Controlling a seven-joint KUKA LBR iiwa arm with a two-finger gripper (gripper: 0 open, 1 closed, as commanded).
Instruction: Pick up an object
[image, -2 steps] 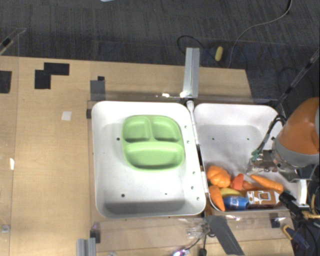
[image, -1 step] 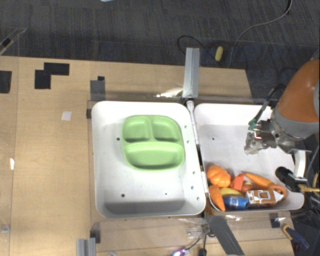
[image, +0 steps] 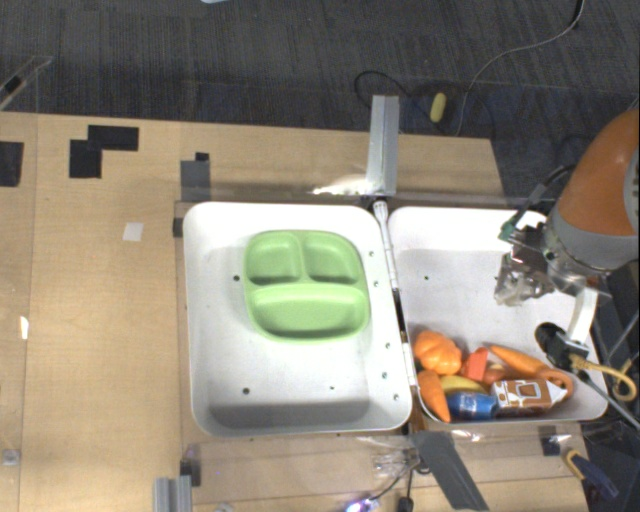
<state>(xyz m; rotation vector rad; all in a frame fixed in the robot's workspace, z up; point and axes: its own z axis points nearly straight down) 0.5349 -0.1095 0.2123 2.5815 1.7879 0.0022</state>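
a: item 1, bench (image: 90, 350). what stands on it?

b: 2 shallow white bins side by side. left bin (image: 215, 390) carries 1 green divided plate (image: 303, 283), 3 compartments, lying flat near the bin's middle.

a: item 2, right bin (image: 450, 250). contents?

b: toy foods heaped along its near edge, touching one another. 1 small orange pumpkin (image: 438, 351) at the left of the heap, 1 orange carrot (image: 433, 394) below it against the near-left corner, 1 yellow piece (image: 461, 383) beside that, 1 blue piece (image: 470, 405) at the near wall, 1 red piece (image: 477, 362), a 2nd carrot (image: 520, 357) lying slantwise, and 1 small printed carton (image: 527, 393) toward the right. the far half of the bin floor is bare.

a: item 3, arm?

b: grey with orange band (image: 608, 175), entering from the right. the gripper (image: 520, 285) sits over the right bin, above and to the right of the heap, apart from every toy.

a: jaws?

b: too blurred to say whether apart or together. nothing visible between them.
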